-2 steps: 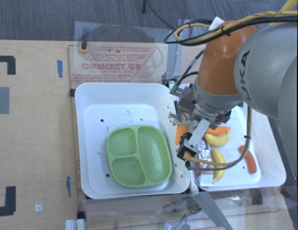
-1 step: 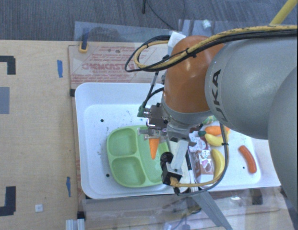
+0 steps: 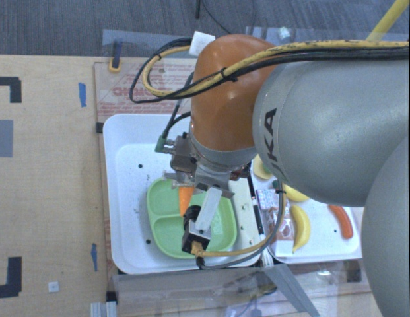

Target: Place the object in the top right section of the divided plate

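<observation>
the claw [image 3: 189, 185] hangs over the green divided plate [image 3: 164, 228] in the left white bin [image 3: 122, 177], tucked under the grey wrist, so i cannot tell whether it is open or closed or has hold of anything. a small orange object [image 3: 185, 201] shows right at the claw's lower edge, over the plate near the ridge between its sections, though which section it is in is unclear. well off to the claw's right, in the right bin [image 3: 323, 251], lie a banana [image 3: 301, 227] and, beyond it, a red-orange sausage-shaped thing [image 3: 343, 222].
</observation>
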